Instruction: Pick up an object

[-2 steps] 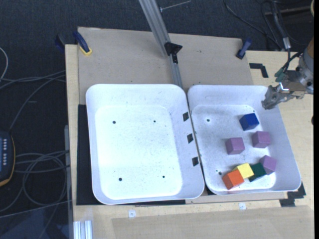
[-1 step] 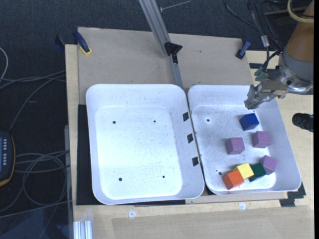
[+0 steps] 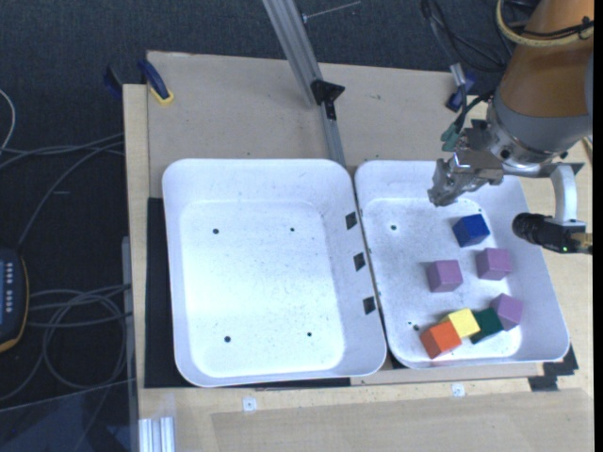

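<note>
claw [image 3: 447, 192]: hangs over the far part of the right bin [image 3: 405, 332], near its back rim; whether its tips are apart or together cannot be told.
blue cube [image 3: 470, 229]: just beside the claw, nearer the camera, apart from it.
purple cubes: one mid-bin [image 3: 443, 274], one to its right [image 3: 494, 263], one near the right wall [image 3: 508, 309].
front row: orange block [image 3: 439, 338], yellow block [image 3: 463, 324], green block [image 3: 487, 323], touching, close to the front rim.
open room: right bin's left strip; left bin [image 3: 188, 252] has bare floor.
counter [image 3: 236, 111]: bare wood behind both bins.
</note>
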{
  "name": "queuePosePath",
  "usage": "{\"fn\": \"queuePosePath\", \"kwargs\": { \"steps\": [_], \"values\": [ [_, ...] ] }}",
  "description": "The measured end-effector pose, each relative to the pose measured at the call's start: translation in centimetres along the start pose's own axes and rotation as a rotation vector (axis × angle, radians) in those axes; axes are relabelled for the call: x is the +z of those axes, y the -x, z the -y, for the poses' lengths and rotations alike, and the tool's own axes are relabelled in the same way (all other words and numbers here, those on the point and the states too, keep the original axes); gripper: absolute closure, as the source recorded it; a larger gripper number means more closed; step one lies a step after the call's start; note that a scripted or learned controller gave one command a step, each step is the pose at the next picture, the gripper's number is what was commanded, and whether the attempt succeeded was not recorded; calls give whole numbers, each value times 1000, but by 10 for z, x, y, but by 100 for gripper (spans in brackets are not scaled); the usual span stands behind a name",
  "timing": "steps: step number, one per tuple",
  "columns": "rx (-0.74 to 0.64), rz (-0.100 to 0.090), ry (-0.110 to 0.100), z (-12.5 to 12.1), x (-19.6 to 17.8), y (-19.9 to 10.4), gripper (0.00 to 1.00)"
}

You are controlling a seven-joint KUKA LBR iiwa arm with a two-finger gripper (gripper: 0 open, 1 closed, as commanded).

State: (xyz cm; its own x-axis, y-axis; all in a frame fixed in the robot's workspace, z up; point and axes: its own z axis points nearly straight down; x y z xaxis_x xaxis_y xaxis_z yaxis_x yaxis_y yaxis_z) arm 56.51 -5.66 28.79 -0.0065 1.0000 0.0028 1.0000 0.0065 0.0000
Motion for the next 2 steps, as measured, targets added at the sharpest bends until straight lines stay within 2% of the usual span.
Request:
{"fn": "queuePosePath", "kwargs": {
  "steps": [1,2],
  "values": [
    [1,0,-3,-4,16,-50,100],
    [0,-1,-3,12,24,-108,100]
  ]
}}
